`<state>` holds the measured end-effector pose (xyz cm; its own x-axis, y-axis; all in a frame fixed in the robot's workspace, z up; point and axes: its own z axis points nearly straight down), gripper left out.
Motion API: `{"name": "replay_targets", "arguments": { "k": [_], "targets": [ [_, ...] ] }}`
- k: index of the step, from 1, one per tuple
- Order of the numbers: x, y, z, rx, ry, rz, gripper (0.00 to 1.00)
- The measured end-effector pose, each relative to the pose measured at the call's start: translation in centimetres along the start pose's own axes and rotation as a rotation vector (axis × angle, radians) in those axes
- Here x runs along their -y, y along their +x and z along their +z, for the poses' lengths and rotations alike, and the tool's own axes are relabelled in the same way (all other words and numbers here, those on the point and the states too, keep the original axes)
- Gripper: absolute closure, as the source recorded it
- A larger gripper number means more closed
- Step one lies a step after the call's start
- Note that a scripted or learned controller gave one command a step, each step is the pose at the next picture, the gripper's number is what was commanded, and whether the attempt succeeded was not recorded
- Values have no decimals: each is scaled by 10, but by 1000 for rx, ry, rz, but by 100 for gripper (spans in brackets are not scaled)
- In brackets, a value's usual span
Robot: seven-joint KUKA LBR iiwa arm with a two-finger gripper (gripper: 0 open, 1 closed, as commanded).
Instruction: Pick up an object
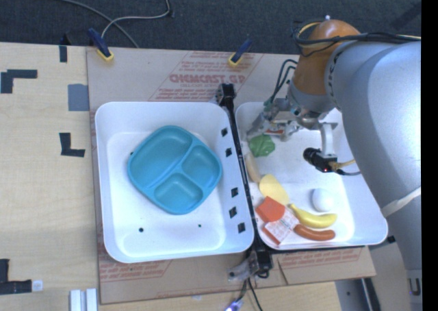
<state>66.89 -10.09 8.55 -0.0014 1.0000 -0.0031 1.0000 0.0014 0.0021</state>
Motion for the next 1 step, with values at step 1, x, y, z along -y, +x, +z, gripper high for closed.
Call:
{"name": "replay_targets", "arguments": {
  "k": [1],
  "targets": [
    [2, 5, 0, 0, 1, 1, 0]
  ]
}}
